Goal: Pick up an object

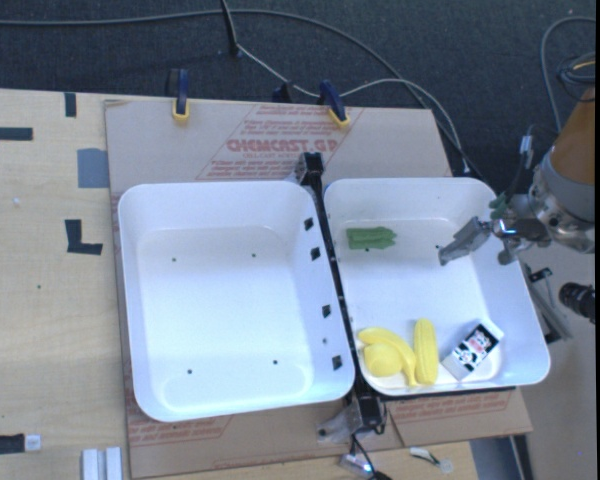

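Hovering over the right bin (500, 268), the hand (480, 243) spreads apart, holding nothing.

Wooden bench (40, 268) bears cardboard sheet (270, 148); two white bins (220, 203) atop.

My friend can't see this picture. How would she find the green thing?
Look in the right white bin. Near its far wall, beside the divider, lies a small flat green object. It lies alone; the yellow pieces and black-and-white card sit along the near edge.
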Available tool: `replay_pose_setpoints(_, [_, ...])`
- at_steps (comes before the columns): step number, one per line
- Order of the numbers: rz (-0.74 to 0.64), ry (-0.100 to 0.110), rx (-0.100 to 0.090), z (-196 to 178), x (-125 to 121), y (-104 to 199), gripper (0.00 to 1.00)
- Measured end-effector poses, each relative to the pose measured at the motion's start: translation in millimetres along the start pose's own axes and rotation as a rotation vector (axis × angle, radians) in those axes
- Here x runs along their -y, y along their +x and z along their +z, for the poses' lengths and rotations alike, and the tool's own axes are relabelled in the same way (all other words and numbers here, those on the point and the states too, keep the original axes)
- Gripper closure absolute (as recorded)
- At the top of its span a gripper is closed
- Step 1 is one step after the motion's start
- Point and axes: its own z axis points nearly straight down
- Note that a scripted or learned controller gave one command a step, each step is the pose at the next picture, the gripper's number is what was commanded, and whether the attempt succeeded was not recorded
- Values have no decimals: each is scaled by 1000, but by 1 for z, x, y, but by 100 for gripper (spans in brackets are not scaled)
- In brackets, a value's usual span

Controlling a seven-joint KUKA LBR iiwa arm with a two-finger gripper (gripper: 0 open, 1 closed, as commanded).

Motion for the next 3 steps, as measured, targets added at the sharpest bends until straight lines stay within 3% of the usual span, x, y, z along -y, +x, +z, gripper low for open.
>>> replay_pose_setpoints(1, [-6, 7, -2, 80, -64, 56, 0])
replay_pose_setpoints(2, [-1, 5, 0, 161, -90, 53, 0])
replay_pose_setpoints(3, [-1, 1, 0, 182, -125, 59, 0])
